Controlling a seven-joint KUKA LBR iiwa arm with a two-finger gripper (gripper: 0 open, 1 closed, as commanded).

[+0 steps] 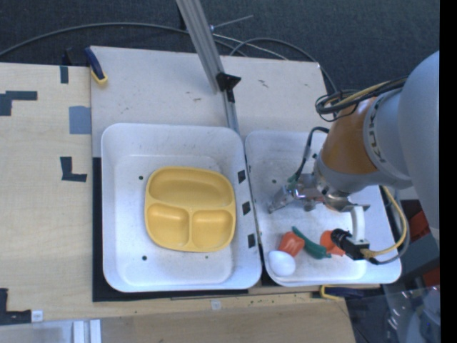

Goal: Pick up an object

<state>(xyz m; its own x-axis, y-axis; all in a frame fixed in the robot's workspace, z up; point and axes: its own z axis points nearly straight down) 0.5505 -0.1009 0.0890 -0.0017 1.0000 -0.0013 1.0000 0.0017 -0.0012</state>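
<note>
Carrot toy [294, 243], orange with a green top, lies near the right bin's [260, 191] near edge beside a white egg [281, 264]; it looks light, stiff, slick, so pinch across its orange body; gripper [280, 203] state you cannot tell.

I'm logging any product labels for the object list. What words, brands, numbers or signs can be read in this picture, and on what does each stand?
None can be read.
Yellow divided plate in the left bin: plain, no print.
White egg-shaped object and orange pieces in the right bin: no lettering visible.
Dark tape patches on the bench: blank shapes, not characters.
Arm's orange band: no marking legible.
</note>
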